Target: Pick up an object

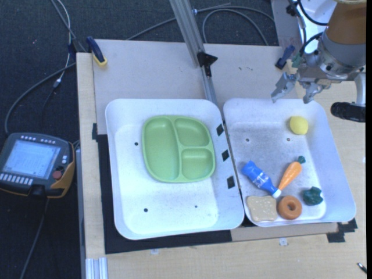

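My gripper hangs open above the far edge of the right bin, nothing between its fingers. A yellow ball lies just below it in the bin. Toward the near end lie a blue bottle, an orange carrot, a brown donut, a slice of toast and a dark green piece.
The left bin holds a green divided plate. A metal pole slants across the bench behind the bins. A teach pendant sits on the floor at left. A blue and yellow clamp grips the bench's far left corner.
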### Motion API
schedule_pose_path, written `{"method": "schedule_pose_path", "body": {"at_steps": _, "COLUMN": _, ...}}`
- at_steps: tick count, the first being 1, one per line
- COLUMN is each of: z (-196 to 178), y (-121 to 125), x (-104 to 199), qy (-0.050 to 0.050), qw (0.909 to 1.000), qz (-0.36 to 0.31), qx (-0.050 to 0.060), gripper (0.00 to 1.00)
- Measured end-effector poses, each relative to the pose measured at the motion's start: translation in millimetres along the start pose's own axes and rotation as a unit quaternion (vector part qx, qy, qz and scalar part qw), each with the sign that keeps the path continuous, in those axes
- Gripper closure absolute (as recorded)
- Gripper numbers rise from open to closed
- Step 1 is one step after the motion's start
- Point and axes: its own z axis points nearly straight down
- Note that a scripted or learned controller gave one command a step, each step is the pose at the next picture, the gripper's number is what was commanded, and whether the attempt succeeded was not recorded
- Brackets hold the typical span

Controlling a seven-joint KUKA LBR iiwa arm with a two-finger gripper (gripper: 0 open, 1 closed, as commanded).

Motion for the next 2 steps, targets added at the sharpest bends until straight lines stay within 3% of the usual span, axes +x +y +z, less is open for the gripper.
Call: {"method": "schedule_pose_path", "body": {"at_steps": 2, "z": 110, "y": -8, "x": -8, "qy": 0.000, "qw": 1.0000, "qz": 0.001, "qx": 0.003, "gripper": 0.00}}
